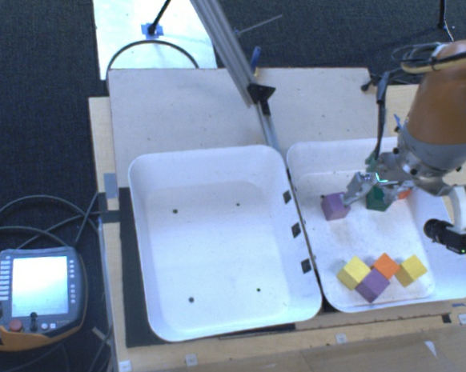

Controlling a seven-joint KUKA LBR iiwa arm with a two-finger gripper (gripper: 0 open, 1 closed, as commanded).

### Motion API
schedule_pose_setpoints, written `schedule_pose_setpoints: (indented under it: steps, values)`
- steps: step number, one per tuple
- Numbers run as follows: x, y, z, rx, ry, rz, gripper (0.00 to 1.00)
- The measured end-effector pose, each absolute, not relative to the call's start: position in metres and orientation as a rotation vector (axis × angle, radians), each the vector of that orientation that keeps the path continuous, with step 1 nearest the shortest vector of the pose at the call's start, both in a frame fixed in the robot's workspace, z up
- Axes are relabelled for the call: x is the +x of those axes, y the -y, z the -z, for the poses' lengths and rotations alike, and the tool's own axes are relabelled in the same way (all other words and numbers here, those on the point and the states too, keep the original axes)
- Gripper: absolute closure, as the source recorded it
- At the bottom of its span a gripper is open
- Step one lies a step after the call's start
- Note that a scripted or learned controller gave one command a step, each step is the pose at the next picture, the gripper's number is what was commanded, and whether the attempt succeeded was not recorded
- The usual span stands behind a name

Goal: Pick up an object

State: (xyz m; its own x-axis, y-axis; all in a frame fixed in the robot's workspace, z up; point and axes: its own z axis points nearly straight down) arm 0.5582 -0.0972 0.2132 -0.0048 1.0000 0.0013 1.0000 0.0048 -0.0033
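2 yellow blocks [355, 272], 2 purple [334, 206], 1 orange [386, 265], 1 green [376, 199]; jaws state unclear.

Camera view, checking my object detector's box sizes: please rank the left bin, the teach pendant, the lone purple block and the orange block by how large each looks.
1. Left bin, clearly largest.
2. Teach pendant.
3. Lone purple block and orange block look about alike, so I won't rank them; the orange one is partly hidden by its neighbours.
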Motion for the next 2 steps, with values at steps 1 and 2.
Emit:
schedule_pose_setpoints:
  steps: [1,2]
  values:
    - [0.559,0.097,-0.215,-2.219,2.225,0.002,0.0]
    - [0.563,0.107,-0.165,-2.218,2.221,-0.003,0.0]
